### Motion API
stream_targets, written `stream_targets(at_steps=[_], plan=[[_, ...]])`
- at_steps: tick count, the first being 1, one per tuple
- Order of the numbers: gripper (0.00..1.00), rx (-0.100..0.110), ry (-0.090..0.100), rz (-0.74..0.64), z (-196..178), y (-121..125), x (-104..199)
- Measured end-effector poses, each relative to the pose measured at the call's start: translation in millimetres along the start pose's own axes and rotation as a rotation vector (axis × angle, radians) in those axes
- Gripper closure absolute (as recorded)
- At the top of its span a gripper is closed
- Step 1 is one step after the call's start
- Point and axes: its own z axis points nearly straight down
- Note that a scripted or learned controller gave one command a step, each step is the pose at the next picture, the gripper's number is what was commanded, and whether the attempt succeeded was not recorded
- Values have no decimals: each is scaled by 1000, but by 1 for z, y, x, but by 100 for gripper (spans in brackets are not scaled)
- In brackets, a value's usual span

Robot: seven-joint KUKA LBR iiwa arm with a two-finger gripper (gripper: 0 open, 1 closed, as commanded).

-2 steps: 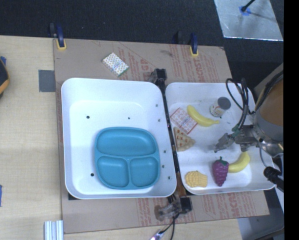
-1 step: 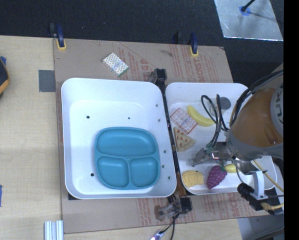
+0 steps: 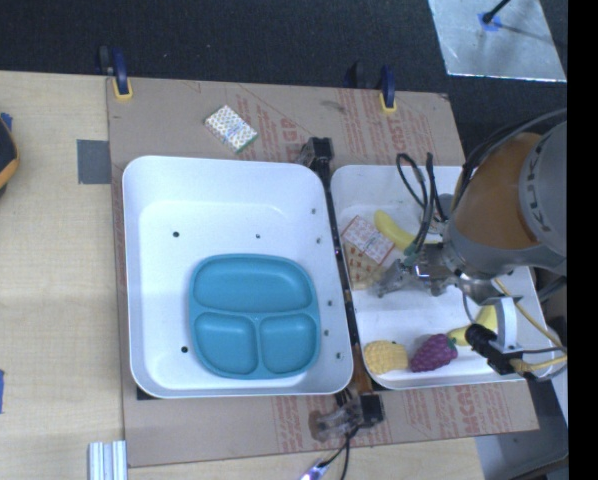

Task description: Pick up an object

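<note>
Patterned packet [image 3: 364, 240] lay just beside the end effector [image 3: 399, 278], toward the left bin [image 3: 139, 228]; banana [image 3: 392, 228] close behind. Whether the end effector was clenched could not be told. Risk: closing between both items, catching neither, or pinching the flat packet's edge.

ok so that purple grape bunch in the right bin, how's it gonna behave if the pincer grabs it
The purple grape bunch looks like a small toy, so probably light. Its knobbly, rounded surface may slip or twist between fingers. It lies against the yellow corn-like piece near the right bin's front wall, so a push would likely nudge that too.
</note>
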Motion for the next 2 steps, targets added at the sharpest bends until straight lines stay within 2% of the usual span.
stream_targets(at_steps=[1, 2], plan=[[0, -1, 0, 1, -1, 95, -9], [100, 2, 0, -4, -11, 95, -9]])
